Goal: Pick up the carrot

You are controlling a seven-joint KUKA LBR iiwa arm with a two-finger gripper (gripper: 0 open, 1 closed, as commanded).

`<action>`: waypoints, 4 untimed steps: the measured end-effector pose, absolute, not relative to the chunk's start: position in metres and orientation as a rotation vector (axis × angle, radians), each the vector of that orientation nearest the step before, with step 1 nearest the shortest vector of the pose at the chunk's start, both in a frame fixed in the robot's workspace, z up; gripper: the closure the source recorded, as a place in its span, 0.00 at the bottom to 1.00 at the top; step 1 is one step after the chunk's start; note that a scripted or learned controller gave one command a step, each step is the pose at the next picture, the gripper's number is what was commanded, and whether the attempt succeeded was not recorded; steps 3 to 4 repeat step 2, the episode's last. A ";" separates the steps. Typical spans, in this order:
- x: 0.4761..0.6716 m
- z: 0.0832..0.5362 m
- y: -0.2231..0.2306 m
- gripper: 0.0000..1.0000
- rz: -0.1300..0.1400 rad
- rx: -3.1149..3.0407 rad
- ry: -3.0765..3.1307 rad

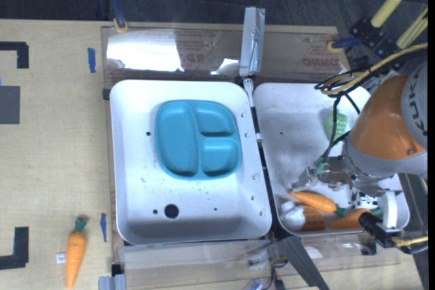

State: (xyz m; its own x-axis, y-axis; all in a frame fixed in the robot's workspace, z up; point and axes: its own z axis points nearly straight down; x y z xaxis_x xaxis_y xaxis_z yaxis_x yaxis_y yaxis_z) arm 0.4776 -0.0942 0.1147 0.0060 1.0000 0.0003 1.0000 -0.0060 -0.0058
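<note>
Camera view: gripper [325, 176], finger state indiscernible; two carrots [314, 200] just below it, a third carrot [74, 251] far left outside bins.

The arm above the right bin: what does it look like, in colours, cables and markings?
The arm has a broad orange band with grey casing below it and dark lettering at its right edge. Black cables loop over it. The claw is grey metal, small beside the rounded wrist.

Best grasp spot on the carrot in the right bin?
Probably mid-body of the carrot, coming from above. It lies flat, pointing roughly left-right, so fingers should close across its narrow width. The gripper is right beside it; the bin wall crowds its left end.
</note>
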 end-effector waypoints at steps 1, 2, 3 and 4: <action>0.481 0.087 -0.092 0.00 -0.006 -2.046 -2.387; 0.482 0.087 -0.151 0.00 -0.012 -2.261 -2.181; 0.482 0.087 -0.151 0.00 -0.012 -2.261 -2.181; 0.482 0.087 -0.151 0.00 -0.012 -2.261 -2.181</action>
